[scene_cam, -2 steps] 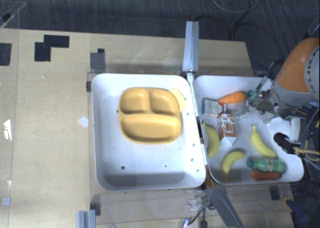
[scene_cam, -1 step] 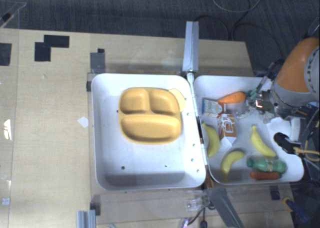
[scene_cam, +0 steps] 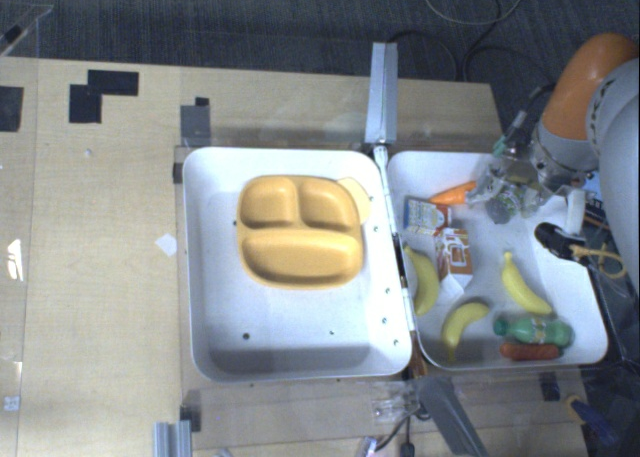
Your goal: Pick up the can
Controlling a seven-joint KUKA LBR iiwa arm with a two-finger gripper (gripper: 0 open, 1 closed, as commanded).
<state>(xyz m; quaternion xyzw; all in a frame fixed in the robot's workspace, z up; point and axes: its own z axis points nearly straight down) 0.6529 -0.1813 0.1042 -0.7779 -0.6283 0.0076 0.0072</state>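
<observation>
- Camera view: the pale wood desk [scene_cam: 100,245] carries two shallow white bins with rounded corners and a smooth, plastic look.
- The left bin [scene_cam: 200,275] holds a glossy yellow moulded tray [scene_cam: 298,230] with three compartments.
- The right bin [scene_cam: 590,340] holds three curved yellow bananas [scene_cam: 463,320], two small printed cartons [scene_cam: 455,250], a tapered orange piece [scene_cam: 455,193] and, in the near right corner, a green bottle [scene_cam: 530,329] lying on its side.
- The grey arm [scene_cam: 585,95] with its orange band is cut off by the right edge.
- The claw [scene_cam: 512,190] hangs over the far part of the right bin — a cluttered, blurred patch; whether it is apart or together I cannot tell.
- The can [scene_cam: 502,207] seems to be the small grey-green rounded shape right at the claw — too indistinct to say whether it is touched.
</observation>
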